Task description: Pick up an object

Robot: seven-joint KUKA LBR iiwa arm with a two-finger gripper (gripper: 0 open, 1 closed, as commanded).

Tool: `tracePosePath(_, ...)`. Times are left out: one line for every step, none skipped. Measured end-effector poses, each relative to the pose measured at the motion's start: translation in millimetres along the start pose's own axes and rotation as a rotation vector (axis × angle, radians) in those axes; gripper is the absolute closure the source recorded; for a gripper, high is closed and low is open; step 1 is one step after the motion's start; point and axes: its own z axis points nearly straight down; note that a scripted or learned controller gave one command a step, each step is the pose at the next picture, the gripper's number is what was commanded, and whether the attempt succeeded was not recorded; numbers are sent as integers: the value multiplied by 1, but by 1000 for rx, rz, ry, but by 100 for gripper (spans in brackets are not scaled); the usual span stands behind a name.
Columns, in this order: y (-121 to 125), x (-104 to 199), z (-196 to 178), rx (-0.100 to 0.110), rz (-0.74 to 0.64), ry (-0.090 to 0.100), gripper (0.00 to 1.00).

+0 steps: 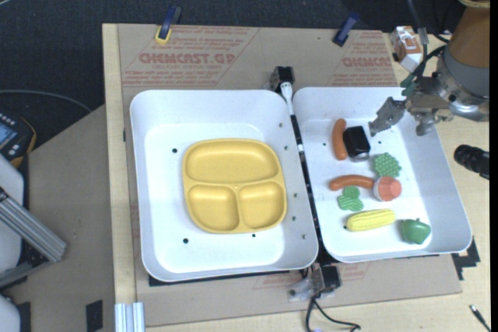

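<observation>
Over the right bin (443, 190), near its upper right corner, the gripper (405, 117) hangs off the grey arm (467, 74) that comes in from the right. Two dark fingers (387, 116) point down and left, spread a little apart, with nothing between them that I can see; whether they touch the bin floor I cannot tell.

Just left of the fingers lies a small black block (356, 142), and touching its left side is an upright orange-red sausage (339, 138). Below the block sits a green broccoli (386, 164), and right under that a red-and-white round piece (387, 188). Left of the round piece a second sausage (350, 183) lies crosswise, with a small green leafy piece (350, 200) just below it. Lower still is a yellow corn cob (369, 220), and to its right a green pepper (415, 230) near the bin's lower right corner.

Left of the right bin, side by side with it on the counter (233, 50), is the other bin (156, 167), holding a yellow divided plate (233, 184) about in its middle.
</observation>
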Motion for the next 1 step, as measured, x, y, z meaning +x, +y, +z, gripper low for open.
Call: tracePosePath(2, 0, -7, -13, -3, -2, 0)
